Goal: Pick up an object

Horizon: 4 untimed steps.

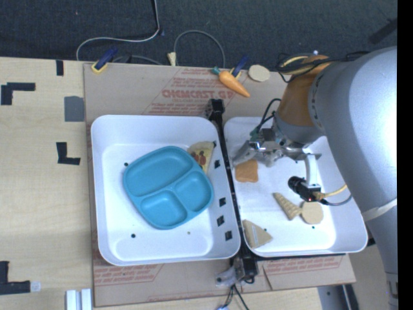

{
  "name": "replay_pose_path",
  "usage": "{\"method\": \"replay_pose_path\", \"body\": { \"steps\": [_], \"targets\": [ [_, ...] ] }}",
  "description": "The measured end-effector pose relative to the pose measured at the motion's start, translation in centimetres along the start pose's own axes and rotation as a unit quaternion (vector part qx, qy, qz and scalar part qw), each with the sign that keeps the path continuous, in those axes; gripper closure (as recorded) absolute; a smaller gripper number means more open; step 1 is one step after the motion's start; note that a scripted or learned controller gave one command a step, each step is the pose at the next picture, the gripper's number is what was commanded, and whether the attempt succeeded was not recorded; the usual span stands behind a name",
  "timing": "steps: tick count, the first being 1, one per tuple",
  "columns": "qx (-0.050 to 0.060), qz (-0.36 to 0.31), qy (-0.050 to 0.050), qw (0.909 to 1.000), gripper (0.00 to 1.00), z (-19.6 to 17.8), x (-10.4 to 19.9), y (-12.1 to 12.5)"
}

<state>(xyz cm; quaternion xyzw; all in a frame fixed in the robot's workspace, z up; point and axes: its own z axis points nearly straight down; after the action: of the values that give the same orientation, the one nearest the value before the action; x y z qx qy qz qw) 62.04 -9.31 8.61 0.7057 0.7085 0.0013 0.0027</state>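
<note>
My gripper (pixel 257 151) hangs over the upper left part of the right bin (pixel 348 237), reaching in from the grey arm (pixel 361 121) on the right. Just below it lies a small orange-brown toast-like piece (pixel 246 172); whether the gripper touches it is unclear. Further down the same bin lie a tan ice cream cone (pixel 286 205) with a round tan piece (pixel 313 214) beside it, and a pale wedge (pixel 257 235) near the front left corner. A black part of the wrist (pixel 302 187) sits above the cone.
The left bin (pixel 106 173) holds a blue divided plate (pixel 168 186) and a pizza-like slice (pixel 203 154) by its right wall. On the cardboard behind the bins rest a toy carrot (pixel 233 84) and a tan disc (pixel 259 73). Cables run along the back.
</note>
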Motion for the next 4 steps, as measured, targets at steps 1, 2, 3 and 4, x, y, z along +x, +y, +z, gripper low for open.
{"method": "replay_pose_path", "body": {
  "steps": [1,2,3,4],
  "targets": [
    [0.000,0.001,0.000,1.0000,0.00,-0.1,-0.7,-1.1],
    [0.001,0.000,0.001,1.0000,0.00,-1.6,0.0,3.6],
    [0.000,0.002,0.000,1.0000,0.00,0.0,-0.6,0.1],
    [0.002,0.001,0.000,1.0000,0.00,0.0,-0.6,0.7]
  ]
}}
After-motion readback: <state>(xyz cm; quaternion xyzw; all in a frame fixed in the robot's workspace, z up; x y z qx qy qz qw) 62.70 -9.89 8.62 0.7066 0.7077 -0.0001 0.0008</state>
